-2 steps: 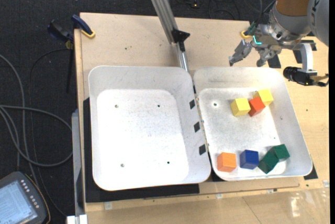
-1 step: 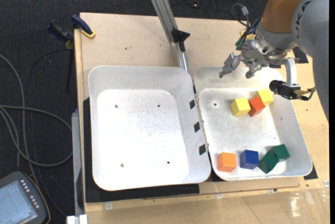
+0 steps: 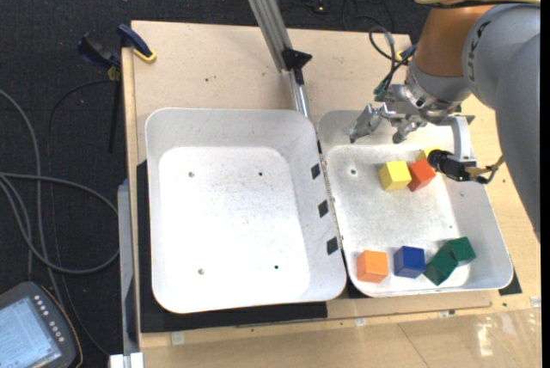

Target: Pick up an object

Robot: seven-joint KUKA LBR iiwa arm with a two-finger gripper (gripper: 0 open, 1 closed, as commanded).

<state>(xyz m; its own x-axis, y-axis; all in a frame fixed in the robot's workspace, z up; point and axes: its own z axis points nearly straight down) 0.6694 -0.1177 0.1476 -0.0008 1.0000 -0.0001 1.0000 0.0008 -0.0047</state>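
My gripper [image 3: 379, 131] hangs over the far edge of the right bin [image 3: 391, 220], its two fingers spread open with nothing between them. A yellow block [image 3: 394, 175] and a red-orange block [image 3: 421, 174] lie side by side just in front of it, slightly to its right. Along the bin's near edge sit an orange block [image 3: 372, 265], a blue block [image 3: 410, 261] and two green blocks [image 3: 451, 260] touching each other.
The left bin [image 3: 228, 211] adjoins the right one, with black clips along the shared rim. A slanted metal pole [image 3: 266, 14] crosses the bench behind the bins. A blue and yellow clamp [image 3: 129, 44] sits at the bench's far left corner.
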